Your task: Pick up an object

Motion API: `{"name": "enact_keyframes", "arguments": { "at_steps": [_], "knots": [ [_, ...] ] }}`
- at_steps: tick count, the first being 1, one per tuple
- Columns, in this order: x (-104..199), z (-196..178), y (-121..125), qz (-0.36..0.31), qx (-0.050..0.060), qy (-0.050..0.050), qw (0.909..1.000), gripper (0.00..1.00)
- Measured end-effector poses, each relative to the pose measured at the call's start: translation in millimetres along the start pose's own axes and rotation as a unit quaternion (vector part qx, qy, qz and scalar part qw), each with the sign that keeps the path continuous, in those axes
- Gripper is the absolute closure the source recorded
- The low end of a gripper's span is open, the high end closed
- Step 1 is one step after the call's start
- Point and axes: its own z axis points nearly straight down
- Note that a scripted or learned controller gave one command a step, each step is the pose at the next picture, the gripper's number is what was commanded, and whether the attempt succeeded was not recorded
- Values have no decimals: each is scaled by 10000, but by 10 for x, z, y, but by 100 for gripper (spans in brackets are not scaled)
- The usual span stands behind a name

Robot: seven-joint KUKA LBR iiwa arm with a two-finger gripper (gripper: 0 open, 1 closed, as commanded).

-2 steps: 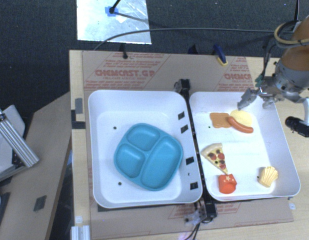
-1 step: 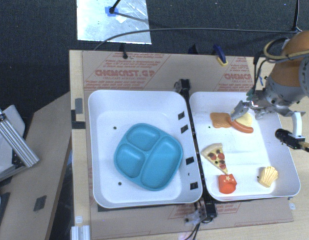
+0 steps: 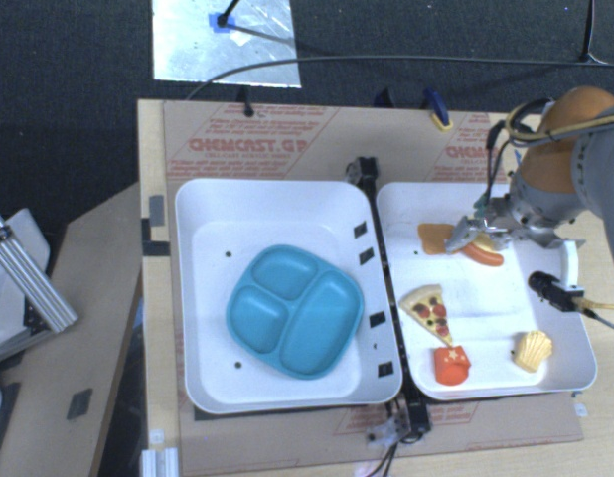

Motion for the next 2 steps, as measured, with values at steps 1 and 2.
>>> {"name": "enact_keyframes", "arguments": {
  "at_steps": [1,2],
  "knots": [
    [-6,-146,21,-4,-36,-11,10000,100],
    [21,-596,2,-13,-32,-5,10000,100]
  ]
}}
